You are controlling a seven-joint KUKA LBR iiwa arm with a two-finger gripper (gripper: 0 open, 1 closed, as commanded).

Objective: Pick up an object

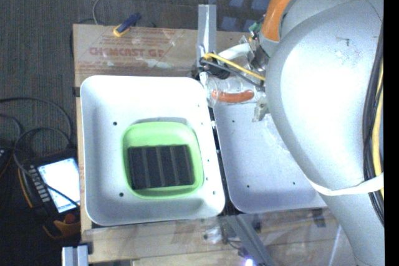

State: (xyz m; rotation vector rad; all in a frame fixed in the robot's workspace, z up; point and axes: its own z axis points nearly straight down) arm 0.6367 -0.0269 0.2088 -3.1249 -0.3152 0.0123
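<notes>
While the gripper (pixel 257 110), its grip impossible to tell, hangs at the right bin's (pixel 249 159) far edge, an orange object (pixel 235 96) lies just beside it; a green tray (pixel 163 159) fills the left bin (pixel 100 134).

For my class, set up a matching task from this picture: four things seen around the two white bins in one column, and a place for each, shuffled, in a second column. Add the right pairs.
Things
1. green tray
2. orange object
3. blue-and-yellow tool
4. lit screen device

Places
A. on the floor left of the bench
B. near the far edge of the right bin
C. inside the left bin
D. on the cardboard beyond the left bin

Pairs: 1-C, 2-B, 3-D, 4-A
</notes>
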